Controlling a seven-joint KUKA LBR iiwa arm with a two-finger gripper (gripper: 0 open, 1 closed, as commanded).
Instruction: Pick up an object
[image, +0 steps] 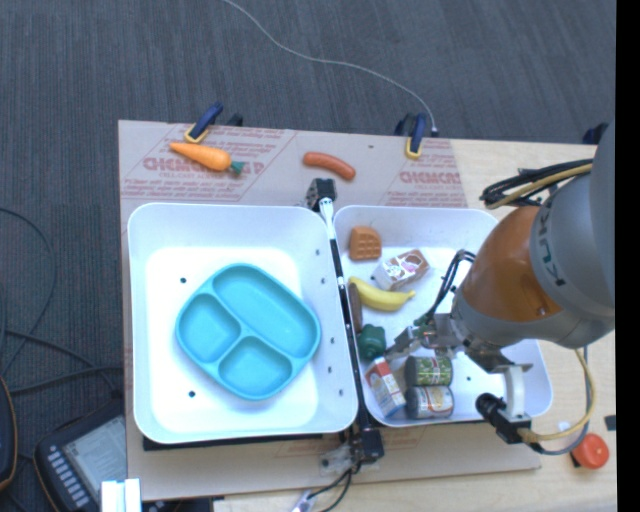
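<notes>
Arm (540, 270) is hunched over the right bin (400, 222), with its gripper (428, 338) low among the clutter, and honestly I can't tell what state that gripper is in from this angle. Using the banana (380, 295) as a marker: a small packet (401, 268) sits just above it, a waffle-looking toy (364, 242) up and to its left, a green piece (372, 341) just below, and two cans (430, 385) further down near the gripper. Left bin (165, 240) holds a blue divided plate (247, 331).
</notes>
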